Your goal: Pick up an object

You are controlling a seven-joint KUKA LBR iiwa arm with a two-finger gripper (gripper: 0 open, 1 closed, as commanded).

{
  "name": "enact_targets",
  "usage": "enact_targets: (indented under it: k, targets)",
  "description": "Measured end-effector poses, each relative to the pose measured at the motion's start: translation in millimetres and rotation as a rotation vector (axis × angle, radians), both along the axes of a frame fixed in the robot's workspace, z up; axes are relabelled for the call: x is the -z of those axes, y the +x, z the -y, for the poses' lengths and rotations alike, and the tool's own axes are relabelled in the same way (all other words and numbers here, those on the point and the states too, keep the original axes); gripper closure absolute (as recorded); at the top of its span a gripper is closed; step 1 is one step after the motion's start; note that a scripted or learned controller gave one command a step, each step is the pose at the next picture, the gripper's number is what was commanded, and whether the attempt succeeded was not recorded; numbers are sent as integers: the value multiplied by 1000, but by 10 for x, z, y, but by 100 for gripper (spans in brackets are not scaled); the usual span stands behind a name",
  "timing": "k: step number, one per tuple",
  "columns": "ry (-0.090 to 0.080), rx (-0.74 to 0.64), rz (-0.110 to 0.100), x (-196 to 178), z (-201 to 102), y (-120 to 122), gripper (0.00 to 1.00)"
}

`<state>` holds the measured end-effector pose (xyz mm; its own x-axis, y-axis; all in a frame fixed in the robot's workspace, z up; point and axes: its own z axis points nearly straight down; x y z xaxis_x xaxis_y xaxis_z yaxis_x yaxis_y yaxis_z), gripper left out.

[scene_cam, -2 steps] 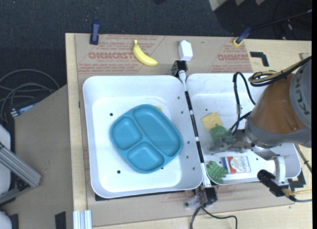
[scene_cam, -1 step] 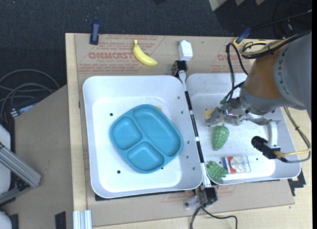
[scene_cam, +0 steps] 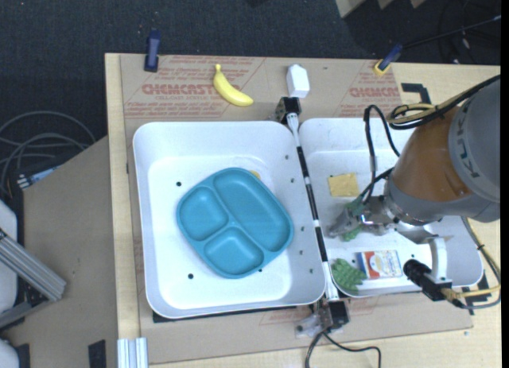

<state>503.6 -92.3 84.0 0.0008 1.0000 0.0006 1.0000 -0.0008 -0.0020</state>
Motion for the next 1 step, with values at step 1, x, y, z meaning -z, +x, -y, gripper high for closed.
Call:
enact_targets:
  k: [1]
  targets:
    - [-1,-2,3,-7,40,579,0]
